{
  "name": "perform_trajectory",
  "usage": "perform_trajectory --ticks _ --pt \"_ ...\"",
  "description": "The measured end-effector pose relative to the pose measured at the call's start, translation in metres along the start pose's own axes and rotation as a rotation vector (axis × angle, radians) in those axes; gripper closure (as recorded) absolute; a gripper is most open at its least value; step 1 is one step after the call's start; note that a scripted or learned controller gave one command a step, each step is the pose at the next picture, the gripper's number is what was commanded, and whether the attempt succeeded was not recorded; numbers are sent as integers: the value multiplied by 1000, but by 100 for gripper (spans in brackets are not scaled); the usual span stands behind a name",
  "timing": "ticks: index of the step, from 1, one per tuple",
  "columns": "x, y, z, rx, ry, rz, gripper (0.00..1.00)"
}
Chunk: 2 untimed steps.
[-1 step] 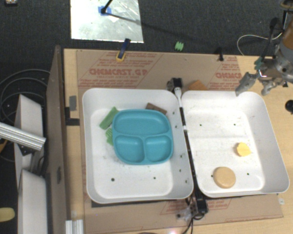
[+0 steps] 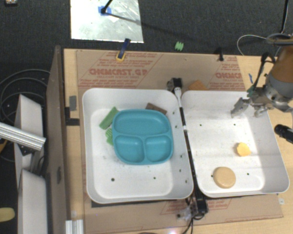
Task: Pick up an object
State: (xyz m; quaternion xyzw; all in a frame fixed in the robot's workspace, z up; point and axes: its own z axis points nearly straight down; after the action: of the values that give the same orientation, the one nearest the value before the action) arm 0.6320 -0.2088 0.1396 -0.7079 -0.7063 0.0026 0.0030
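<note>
Since the small yellow piece in the right bin looks light and maybe soft, I judge a gentle pinch across its middle best; the tan disc near it lies flat and looks harder to catch. My jaws hang apart and empty over the bin's far right part, well apart from both, my wrist reaching in from the right.

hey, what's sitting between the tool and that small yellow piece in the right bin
Nothing. In the camera view, the stretch from the tool down to the small yellow piece is bare white floor of the right bin.
</note>
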Motion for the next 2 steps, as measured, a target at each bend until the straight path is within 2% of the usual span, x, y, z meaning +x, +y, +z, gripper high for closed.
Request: perform_trajectory --ticks 1,2 --pt "5 -44 -17 -7 -1 -2 0" --pt "2 -69 16 -6 0 -2 0"
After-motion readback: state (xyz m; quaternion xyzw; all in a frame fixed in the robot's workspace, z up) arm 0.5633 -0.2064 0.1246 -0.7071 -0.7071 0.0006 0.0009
